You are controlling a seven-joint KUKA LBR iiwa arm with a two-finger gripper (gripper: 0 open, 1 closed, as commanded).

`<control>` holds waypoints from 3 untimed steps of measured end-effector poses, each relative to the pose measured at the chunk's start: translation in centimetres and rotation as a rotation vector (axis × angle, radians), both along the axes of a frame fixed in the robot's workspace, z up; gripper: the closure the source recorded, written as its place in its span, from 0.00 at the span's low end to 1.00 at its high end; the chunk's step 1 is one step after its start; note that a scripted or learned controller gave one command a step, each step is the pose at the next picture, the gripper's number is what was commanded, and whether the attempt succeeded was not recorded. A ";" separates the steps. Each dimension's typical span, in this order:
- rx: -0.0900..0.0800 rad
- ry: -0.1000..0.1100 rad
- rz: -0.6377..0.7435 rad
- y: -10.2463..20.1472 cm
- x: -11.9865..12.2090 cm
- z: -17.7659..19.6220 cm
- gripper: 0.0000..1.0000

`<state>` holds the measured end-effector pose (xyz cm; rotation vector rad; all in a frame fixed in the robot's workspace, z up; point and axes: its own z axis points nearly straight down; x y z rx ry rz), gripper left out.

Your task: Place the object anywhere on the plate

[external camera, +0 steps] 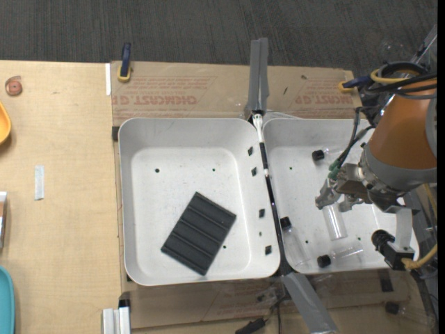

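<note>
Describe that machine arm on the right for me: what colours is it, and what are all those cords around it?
The arm is a rounded grey body with a broad orange band above the wrist. Black and yellow cables loop over its top, and a thin green wire runs down toward the wrist. At its tip sits a small metallic grey gripper, blocky in shape, with black fittings beside it.

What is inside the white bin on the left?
Inside the left bin lies one dark ridged plate, flat and turned at a slant, near the front. Whatever is underneath the plate is covered, so I can't see that.
</note>
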<state>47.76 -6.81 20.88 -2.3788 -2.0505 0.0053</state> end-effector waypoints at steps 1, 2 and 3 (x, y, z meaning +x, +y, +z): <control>0.000 0.001 0.163 4.7 6.5 -1.9 1.00; 0.000 0.000 0.314 15.4 12.2 -1.9 1.00; 0.000 -0.003 0.895 21.6 13.5 6.9 1.00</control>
